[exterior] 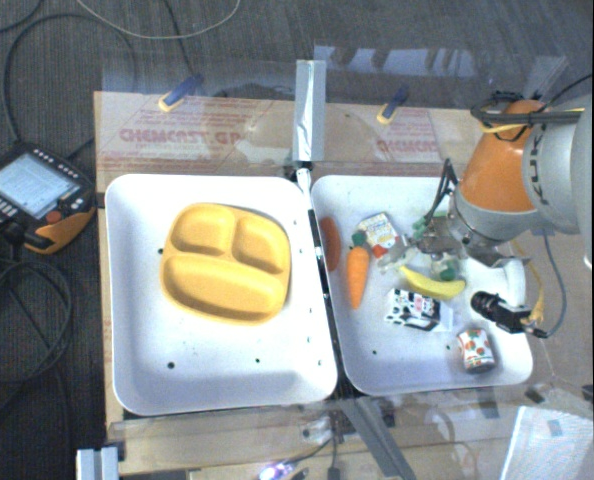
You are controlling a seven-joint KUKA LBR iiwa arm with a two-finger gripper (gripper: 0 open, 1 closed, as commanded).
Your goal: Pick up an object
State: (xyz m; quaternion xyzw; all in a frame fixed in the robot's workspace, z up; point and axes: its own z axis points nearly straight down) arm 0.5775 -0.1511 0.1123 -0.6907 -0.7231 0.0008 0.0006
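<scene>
While the gripper [439, 251] hovers over it, grip state unclear, the banana [432, 284] lies slanting lower-right.

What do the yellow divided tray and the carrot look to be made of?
Yellow divided tray: likely moulded plastic, smooth with a soft sheen and rounded compartment edges. Carrot: probably a plastic toy, given its even orange and smooth surface; its green top looks moulded too.

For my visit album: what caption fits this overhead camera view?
Grey-and-orange robot arm's gripper hovers over a yellow toy banana in the right white bin; yellow sectioned tray fills the left.
</scene>
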